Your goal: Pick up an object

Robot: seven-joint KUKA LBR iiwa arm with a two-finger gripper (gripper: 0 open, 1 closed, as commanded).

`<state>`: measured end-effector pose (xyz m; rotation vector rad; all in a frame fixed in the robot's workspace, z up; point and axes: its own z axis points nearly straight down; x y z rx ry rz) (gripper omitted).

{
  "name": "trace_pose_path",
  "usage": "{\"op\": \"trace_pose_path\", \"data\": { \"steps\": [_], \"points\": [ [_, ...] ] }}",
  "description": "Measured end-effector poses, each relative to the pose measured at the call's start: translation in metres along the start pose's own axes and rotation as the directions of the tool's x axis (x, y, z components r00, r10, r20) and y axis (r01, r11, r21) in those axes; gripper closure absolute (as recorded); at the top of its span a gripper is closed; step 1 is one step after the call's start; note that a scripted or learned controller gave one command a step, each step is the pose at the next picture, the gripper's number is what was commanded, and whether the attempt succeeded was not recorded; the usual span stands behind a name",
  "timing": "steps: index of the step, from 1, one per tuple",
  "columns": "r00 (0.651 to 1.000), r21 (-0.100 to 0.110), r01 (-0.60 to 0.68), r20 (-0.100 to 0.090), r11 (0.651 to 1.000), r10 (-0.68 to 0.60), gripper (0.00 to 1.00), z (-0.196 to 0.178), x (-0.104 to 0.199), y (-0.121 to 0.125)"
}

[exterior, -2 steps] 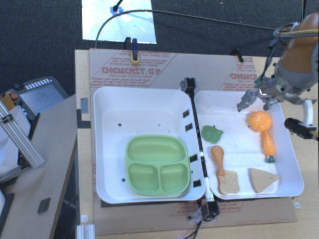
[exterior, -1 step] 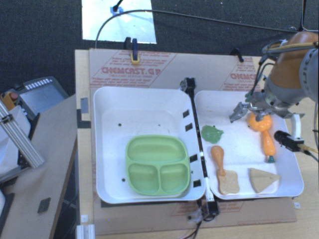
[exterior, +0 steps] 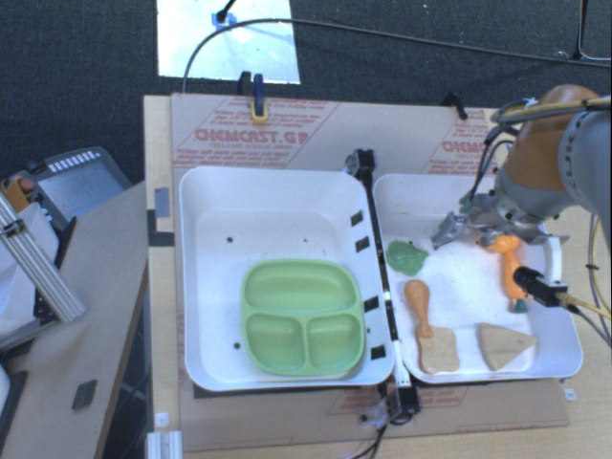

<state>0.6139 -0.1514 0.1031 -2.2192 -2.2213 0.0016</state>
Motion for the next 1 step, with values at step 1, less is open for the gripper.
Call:
{"op": "trace_pose_path", "data": {
  "steps": [1],
  "points": [
    [1.000, -0.007, 0.000, 0.002, 1.000, 0.000, 1.00, -0.0135, -0.0003, 0.0019]
  ]
}}
